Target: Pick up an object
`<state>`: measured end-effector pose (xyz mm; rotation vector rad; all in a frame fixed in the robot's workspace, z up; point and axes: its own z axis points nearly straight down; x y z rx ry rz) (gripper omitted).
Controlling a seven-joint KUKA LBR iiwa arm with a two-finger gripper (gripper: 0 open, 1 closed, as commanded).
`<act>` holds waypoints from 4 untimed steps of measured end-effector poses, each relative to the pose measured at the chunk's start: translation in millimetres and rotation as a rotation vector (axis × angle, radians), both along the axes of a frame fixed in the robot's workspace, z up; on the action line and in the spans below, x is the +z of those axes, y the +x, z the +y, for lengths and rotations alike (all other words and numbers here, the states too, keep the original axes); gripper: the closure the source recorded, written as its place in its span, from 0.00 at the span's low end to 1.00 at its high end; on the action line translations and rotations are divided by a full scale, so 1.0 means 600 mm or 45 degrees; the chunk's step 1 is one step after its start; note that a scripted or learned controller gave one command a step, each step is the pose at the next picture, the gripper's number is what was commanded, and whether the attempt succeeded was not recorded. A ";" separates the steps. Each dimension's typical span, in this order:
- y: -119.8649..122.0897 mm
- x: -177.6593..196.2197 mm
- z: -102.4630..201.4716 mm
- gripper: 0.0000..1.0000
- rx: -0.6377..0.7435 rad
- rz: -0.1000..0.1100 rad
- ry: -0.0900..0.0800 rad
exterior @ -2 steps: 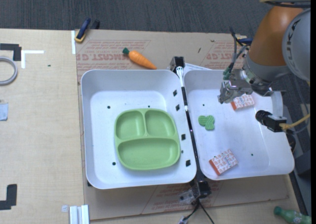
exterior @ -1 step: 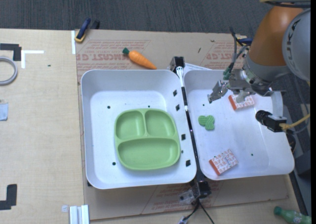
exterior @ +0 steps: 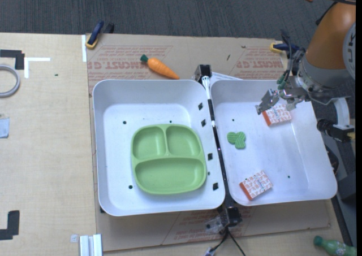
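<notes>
Floor: dark grey carpet across the far side.
Bench (exterior: 45, 153): pale wood, with a cardboard sheet (exterior: 186, 57) under both bins.
Left bin (exterior: 107, 113): white, shallow, holding the plate.
Right bin (exterior: 300, 159): white, shallow, touching the left bin along the middle edge.
Arm (exterior: 334, 34): orange and grey, reaching in from the far right over the right bin's far right corner.
Plate (exterior: 168, 159): green, three compartments, lying flat in the middle of the left bin.
Gripper (exterior: 272, 100): low over the far right of the right bin, fingers slightly apart, just beside the far box; grip on anything not discernible.
Far box (exterior: 278, 116): red and white, tilted, just near of the gripper.
Near box (exterior: 256, 185): red and white, at the near edge of the right bin.
Carrot (exterior: 160, 66): orange, on the cardboard beyond the left bin.
Green toy (exterior: 237, 139): small, left part of the right bin.
</notes>
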<state>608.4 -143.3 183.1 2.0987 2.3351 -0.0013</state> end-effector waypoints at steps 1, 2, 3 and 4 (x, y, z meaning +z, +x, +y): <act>0.018 -0.144 -0.069 0.00 0.080 -0.009 -0.002; 0.019 -0.126 -0.071 1.00 0.080 -0.013 -0.007; 0.019 -0.126 -0.071 0.00 0.080 -0.013 -0.006; 0.020 -0.108 -0.071 1.00 0.080 -0.017 -0.008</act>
